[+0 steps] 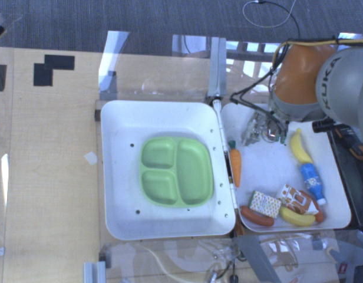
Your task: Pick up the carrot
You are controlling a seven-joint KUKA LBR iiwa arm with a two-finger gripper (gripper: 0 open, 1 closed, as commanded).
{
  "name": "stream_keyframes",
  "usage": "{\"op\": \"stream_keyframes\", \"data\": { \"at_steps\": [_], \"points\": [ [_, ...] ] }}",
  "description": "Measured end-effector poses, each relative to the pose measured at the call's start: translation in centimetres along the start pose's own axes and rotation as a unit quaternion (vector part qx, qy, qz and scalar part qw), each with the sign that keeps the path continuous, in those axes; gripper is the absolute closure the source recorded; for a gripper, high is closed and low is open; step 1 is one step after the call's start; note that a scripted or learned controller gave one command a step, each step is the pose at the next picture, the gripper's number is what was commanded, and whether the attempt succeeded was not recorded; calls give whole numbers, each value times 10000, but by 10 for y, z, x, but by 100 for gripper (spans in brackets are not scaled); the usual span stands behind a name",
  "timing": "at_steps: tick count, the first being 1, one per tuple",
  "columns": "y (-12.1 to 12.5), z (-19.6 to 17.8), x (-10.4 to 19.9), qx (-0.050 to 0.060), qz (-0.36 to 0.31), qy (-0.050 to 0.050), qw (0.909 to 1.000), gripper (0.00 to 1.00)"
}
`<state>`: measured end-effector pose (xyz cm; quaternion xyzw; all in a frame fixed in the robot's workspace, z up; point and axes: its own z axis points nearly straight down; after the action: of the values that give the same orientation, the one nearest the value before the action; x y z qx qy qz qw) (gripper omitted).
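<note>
Carrot (235,165) single, two bananas (299,147), one green tray (176,171), hand (263,130) near.

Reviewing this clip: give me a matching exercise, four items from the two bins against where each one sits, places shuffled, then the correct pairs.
Items:
1. carrot
2. green divided plate
3. blue bottle
4. sausage

Places:
A. middle of the left bin
B. right side of the right bin, below a banana
C. left wall of the right bin
D. front left corner of the right bin

Pairs: 1-C, 2-A, 3-B, 4-D
</note>
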<state>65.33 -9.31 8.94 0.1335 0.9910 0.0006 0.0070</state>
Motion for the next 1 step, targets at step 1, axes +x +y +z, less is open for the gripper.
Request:
{"op": "stream_keyframes", "data": {
  "at_steps": [1],
  "points": [
    [-45, 0, 14, 10, 2532, 4, 9674, 100]
  ]
}}
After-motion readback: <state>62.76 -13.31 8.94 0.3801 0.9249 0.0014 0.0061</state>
